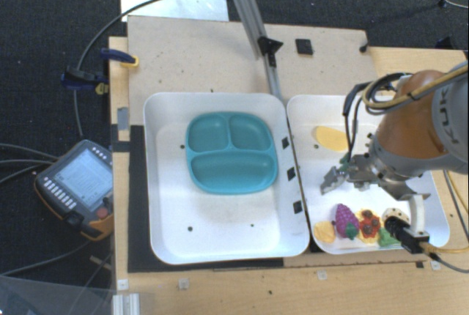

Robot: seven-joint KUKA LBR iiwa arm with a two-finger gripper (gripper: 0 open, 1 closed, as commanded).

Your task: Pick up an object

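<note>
White plastic bins sit side by side on the table (220,57). The left bin (165,182) holds a teal divided plate (231,152), parked clear of the action. The right bin (304,152) holds the pickable toys: a flat yellow piece (330,138) and, clustered at the near rim, a purple grape bunch (344,217). Above them hangs the pincer (335,179), pinching nothing; its spread I cannot tell.
</note>
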